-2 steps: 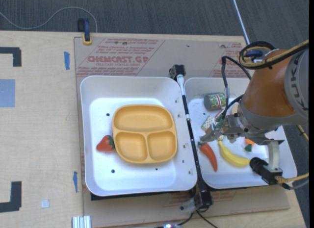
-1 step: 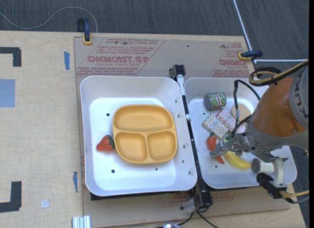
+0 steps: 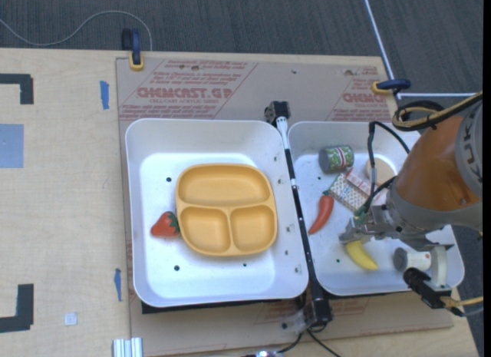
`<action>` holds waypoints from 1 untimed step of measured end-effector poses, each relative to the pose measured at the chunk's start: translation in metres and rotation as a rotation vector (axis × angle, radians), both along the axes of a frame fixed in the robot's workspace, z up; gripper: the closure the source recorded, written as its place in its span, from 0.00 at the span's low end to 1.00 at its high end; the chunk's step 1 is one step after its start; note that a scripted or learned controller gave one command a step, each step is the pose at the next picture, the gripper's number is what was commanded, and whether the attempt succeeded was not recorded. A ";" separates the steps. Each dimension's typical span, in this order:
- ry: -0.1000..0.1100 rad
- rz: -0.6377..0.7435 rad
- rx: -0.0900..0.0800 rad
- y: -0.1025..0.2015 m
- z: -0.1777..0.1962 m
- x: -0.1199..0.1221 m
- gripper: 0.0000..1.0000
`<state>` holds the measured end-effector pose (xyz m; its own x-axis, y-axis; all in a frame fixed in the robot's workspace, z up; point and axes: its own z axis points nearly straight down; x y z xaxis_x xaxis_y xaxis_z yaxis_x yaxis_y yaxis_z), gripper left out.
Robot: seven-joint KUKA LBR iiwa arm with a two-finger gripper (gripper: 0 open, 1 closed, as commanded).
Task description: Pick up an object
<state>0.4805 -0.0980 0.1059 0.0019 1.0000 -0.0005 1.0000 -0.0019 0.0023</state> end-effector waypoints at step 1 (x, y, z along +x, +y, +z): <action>0.000 0.005 0.003 0.090 0.079 0.000 1.00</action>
